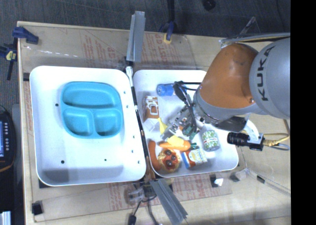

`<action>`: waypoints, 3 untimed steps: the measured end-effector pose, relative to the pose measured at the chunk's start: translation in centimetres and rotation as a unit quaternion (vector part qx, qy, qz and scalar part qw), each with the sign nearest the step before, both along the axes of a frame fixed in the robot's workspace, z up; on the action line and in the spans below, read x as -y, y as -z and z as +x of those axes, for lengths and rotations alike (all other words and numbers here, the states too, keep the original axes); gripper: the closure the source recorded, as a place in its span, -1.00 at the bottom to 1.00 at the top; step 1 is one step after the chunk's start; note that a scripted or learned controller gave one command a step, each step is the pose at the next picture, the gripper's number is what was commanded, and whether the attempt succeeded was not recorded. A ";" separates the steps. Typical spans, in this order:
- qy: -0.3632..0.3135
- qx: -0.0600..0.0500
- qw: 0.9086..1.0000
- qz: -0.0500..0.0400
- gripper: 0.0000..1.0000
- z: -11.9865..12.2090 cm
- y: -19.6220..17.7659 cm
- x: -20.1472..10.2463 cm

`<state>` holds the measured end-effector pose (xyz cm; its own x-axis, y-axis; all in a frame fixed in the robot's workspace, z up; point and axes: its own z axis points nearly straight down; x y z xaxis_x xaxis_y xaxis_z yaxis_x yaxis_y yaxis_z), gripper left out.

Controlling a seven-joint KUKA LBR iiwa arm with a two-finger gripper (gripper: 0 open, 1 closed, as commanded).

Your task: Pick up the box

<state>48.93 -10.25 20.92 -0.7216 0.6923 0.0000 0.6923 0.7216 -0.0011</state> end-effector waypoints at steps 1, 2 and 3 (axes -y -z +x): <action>-0.107 -0.001 0.994 0.001 1.00 1.7 1.8 -4.7; 0.081 -0.002 0.997 0.000 1.00 -0.7 1.5 -13.0; 0.035 0.000 0.999 0.000 1.00 -1.3 1.5 -20.1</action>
